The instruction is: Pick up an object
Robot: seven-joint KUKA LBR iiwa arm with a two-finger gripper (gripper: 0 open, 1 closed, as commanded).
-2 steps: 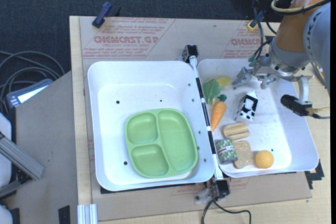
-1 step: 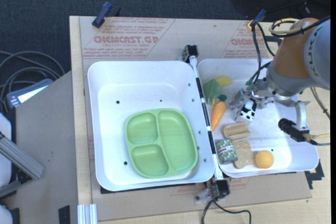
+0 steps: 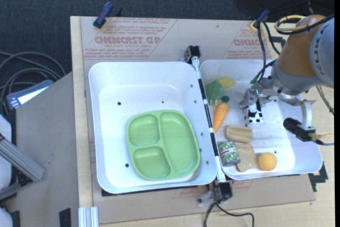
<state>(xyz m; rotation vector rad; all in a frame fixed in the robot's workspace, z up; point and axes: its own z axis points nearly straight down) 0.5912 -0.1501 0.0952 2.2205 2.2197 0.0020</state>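
I've got the hand down in the right bin, right over a black-and-white toy; can't tell its grip. Carrot, bread roll and orange lie nearby.

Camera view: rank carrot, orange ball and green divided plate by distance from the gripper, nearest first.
Measured from the gripper, over the right bin:
1. Carrot: in the right bin by the divider, just left of the gripper.
2. Orange ball: at the right bin's near edge, below the gripper in the view.
3. Green divided plate: in the left bin, well beyond the divider.
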